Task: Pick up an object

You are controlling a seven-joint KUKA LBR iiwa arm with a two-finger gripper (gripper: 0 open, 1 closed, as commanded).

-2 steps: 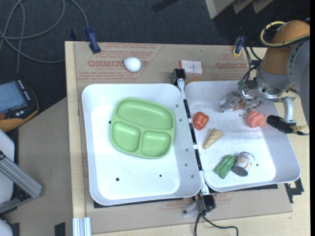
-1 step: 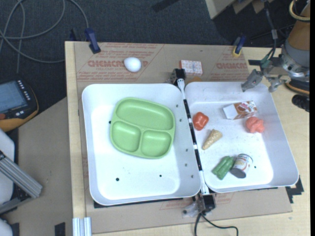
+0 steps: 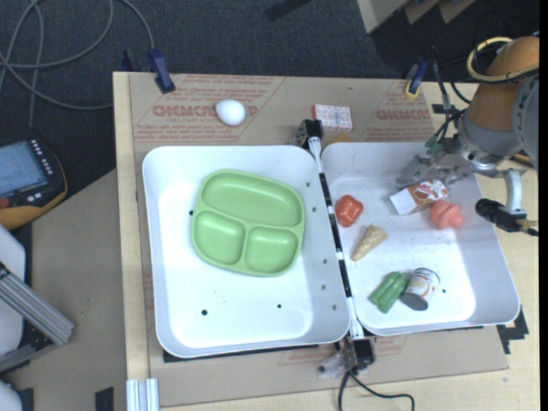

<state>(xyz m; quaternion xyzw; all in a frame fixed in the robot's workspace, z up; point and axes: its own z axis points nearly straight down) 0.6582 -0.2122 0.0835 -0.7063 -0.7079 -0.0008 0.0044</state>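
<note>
The right bin (image 3: pixel 479 264) holds several small objects: an orange-red piece (image 3: pixel 348 210), a tan cone (image 3: pixel 368 241), a green item (image 3: pixel 387 291) beside a round can-like thing (image 3: pixel 419 286), a pink-red lump (image 3: pixel 446 216) and a white-and-orange packet (image 3: pixel 419 196). My gripper (image 3: pixel 431 166) hangs low over the bin's far right part, just above the packet and close to it. Whether it touches the packet is unclear. Nothing is visibly held.
A green divided plate (image 3: pixel 248 223) lies in the left bin (image 3: pixel 171 298). On the cardboard behind the bins sit a white egg (image 3: pixel 229 111) and a small pale box (image 3: pixel 332 116). Blue clamps (image 3: pixel 159 69) grip the back edge. The arm (image 3: pixel 501 101) stands at the far right.
</note>
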